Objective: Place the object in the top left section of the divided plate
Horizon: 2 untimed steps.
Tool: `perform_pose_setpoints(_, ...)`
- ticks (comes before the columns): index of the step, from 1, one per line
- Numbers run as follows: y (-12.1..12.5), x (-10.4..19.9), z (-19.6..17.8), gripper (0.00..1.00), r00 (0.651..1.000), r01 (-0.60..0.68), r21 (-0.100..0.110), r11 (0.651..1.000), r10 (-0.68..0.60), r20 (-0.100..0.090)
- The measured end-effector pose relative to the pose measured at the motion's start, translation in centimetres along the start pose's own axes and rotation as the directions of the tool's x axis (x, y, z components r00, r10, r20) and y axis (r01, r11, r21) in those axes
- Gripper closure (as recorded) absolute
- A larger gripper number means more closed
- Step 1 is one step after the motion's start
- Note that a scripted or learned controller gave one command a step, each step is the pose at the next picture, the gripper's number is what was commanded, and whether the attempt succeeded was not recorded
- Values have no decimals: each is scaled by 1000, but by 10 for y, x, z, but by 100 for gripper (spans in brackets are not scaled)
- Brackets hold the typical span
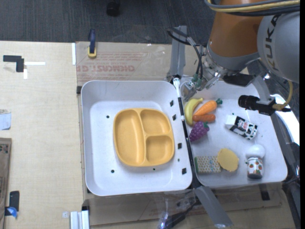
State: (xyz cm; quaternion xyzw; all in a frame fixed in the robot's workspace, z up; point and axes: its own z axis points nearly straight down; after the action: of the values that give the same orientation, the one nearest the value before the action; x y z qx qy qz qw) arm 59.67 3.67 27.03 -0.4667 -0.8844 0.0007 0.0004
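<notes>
Descending, we should centre the gripper (200, 82), finger state indeterminable, over the curved yellow plastic banana (190, 109) just below it, avoiding the adjacent orange carrot (206, 108).

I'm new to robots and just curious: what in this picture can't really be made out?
- Gripper, camera view: small and tangled among cables under the arm's orange band; open or shut is unreadable.
- Banana: partly covered by the carrot.
- Small black-and-white carton: print too small to read.
- Arm: cut off by the top and right edges.
- Divided plate: all three sections show plainly.
</notes>
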Motion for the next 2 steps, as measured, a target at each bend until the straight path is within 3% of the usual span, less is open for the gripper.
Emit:
perform_pose_setpoints(1, -43, -57, -125, 100, 991, 131, -2, 991, -131, 3)
perform_pose_setpoints(2, -67, 23, -87, 100, 909, 416, -1, 909, -416, 1)
